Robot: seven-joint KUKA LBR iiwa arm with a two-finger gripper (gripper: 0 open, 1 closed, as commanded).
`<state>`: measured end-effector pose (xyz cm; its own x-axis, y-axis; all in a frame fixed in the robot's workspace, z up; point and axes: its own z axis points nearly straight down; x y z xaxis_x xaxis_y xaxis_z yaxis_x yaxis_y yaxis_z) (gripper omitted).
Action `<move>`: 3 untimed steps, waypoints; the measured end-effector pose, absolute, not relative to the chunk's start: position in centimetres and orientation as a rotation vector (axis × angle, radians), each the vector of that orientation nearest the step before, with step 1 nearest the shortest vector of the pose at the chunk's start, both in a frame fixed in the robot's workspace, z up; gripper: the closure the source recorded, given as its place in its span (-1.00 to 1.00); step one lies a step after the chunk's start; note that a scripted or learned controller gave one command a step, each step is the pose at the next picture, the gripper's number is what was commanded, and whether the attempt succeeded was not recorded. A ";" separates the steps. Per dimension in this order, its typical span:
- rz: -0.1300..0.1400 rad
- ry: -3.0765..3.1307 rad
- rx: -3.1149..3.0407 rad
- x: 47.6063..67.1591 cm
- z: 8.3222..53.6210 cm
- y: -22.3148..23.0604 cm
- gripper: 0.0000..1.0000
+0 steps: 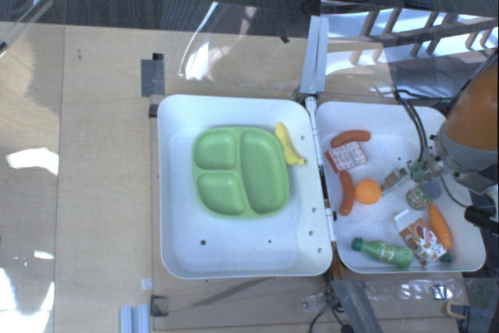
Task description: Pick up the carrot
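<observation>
At the near edge of the right bin (pixel 460 265), a green bottle (pixel 382 250) lay on its side, and beside it, toward the near right corner, a small printed packet (pixel 422 239). The carrot (pixel 440 225) rested just right of that packet, slanting along the bin's right side, its upper end touching a small round can (pixel 419 196). My gripper (pixel 422 170) hung just beyond the carrot, farther from the near edge, with the can between us; whether it was open or closed, I cannot tell. My orange band (pixel 474 121) showed above it at the right edge. An orange ball (pixel 368 192) sat near the bin's middle, touching a red sausage (pixel 345 194) that lay along the left wall. Farther back were a red-and-white packet (pixel 346 158) and a second sausage (pixel 349 139). In the left bin (pixel 234 261), a green divided plate (pixel 241 171) lay in the centre, a banana (pixel 289 146) at its far right corner.
</observation>
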<state>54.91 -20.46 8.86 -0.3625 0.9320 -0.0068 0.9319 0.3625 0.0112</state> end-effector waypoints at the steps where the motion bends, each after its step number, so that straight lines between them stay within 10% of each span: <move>1: 0.009 2.845 1.301 57.0 8.9 -12.4 -1.00; 2: 0.015 2.833 1.298 57.4 10.3 -12.4 1.00; 3: 0.004 3.104 0.391 61.4 18.8 -6.5 1.00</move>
<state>61.38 -6.52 18.79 -0.9686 0.2482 -0.0124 0.2481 0.9687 0.0041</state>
